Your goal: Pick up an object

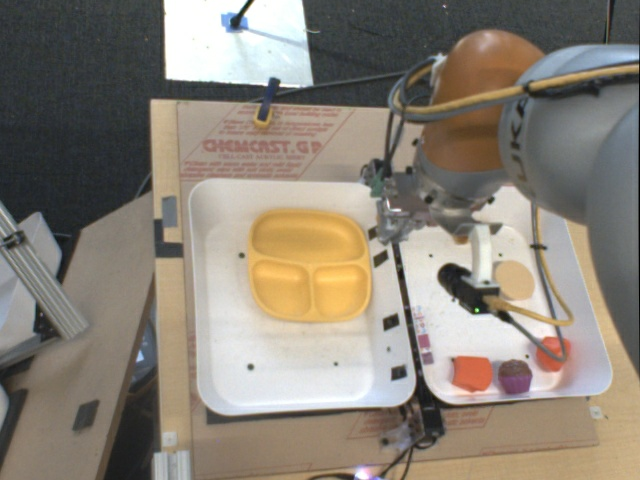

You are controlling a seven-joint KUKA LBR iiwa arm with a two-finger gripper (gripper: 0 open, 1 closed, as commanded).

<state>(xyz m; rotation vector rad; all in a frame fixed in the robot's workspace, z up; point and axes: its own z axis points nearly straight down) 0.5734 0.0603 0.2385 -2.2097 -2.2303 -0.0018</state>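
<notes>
The yellow divided plate (308,265) is taking up the middle and far part of the left bin (290,363). It is leaving a broad open strip of white floor along the near side and a narrower one down the left. Over the right bin (450,338), the grey arm (570,138) is hanging across the far half and blocking the way down there. An orange block (472,373), a purple cupcake (515,375) and a small orange piece (550,353) are crowding the near wall, and a tan disc (517,280) is lying mid-bin towards the right. The near-left floor by the divider is lying open.
</notes>
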